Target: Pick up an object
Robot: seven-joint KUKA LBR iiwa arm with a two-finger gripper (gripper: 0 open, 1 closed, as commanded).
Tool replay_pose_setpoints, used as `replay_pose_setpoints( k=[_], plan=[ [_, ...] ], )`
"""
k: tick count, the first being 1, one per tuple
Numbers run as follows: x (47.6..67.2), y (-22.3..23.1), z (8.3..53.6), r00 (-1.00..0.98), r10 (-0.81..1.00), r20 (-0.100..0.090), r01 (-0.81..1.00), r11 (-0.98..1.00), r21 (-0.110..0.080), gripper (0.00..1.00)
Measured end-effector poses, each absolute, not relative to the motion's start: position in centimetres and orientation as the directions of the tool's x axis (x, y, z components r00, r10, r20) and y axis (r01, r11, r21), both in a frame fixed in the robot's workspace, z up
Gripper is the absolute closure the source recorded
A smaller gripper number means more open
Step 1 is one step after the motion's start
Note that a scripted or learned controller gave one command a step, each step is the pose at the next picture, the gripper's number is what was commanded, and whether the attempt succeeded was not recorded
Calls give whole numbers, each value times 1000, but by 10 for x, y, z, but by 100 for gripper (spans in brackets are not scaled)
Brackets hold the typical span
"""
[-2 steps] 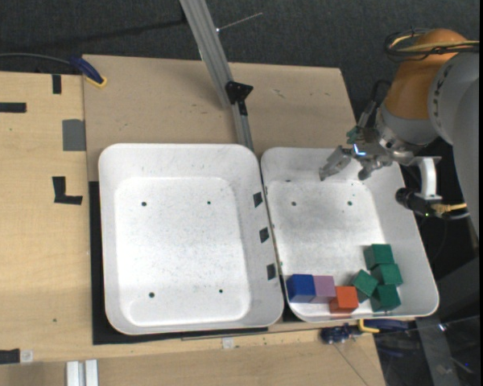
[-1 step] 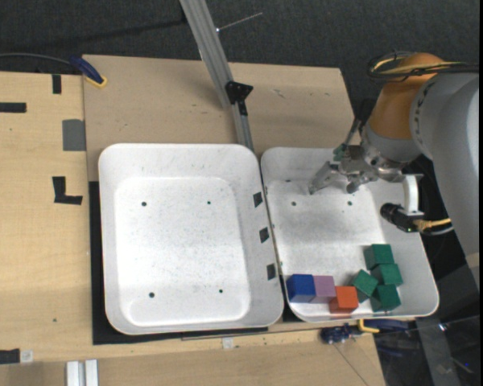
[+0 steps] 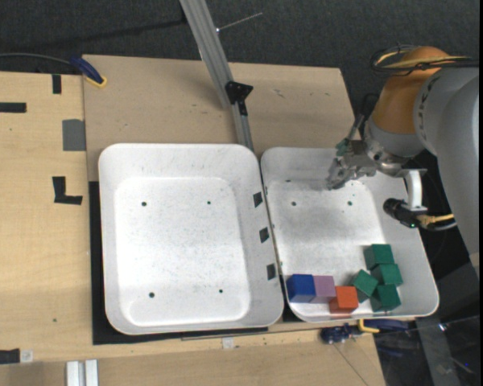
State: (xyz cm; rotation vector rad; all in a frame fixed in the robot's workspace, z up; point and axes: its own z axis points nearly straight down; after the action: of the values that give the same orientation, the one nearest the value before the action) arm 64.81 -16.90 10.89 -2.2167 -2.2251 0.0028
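Observation:
Small blocks lie clustered at the near end of the right bin: a blue cube, a lilac block, an orange cube and several green blocks. My gripper hangs over the far right part of that bin, well away from the blocks, pointing down and to the left. I see nothing between its fingers.
The left bin sits beside the right one. A slanted metal pole runs down to the gap between the bins. A blue clamp lies on the wooden bench at the far left.

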Motion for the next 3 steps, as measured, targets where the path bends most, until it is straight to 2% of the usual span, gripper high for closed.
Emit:
replay_pose_setpoints(
  k=[1, 2, 3],
  plan=[
    [659, -168, 165, -2, 1000, -1, 1000, 2, 5, 100],
    [661, -167, 217, -2, 1000, -1, 1000, 2, 5, 100],
    [651, -105, 218, -6, 1000, 1, 1000, 6, -1, 100]
  ],
)
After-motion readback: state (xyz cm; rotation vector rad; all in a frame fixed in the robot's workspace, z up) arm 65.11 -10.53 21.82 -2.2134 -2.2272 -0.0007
